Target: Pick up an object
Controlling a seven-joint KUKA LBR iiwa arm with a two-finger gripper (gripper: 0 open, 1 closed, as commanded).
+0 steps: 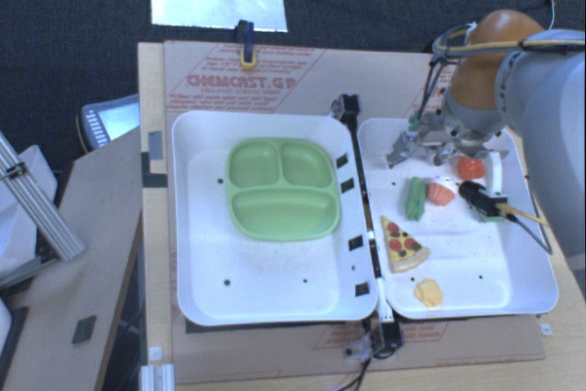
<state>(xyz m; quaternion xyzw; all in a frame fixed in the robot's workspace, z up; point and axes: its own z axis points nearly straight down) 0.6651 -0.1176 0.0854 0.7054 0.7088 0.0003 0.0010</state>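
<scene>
While gripper (423, 156) hangs over right bin (481, 275) | jaws spread apart | gripping nothing

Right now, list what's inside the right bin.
A pizza slice, a green pod, an orange piece, a red piece and a yellow lump. The arm hides the far corner of the right bin.

A toy pizza slice (403, 244) lies flat in the right bin (494, 275), its tip toward 11 o'clock. At its 12 o'clock lies a green stick-shaped piece (417, 198), its long axis running 12 to 6. An orange piece (440, 194) sits just beside it at 3 o'clock, and a red piece (471, 168) lies at the orange piece's 1 o'clock. A yellow lump (428, 292) rests at the slice's 5 o'clock.
</scene>
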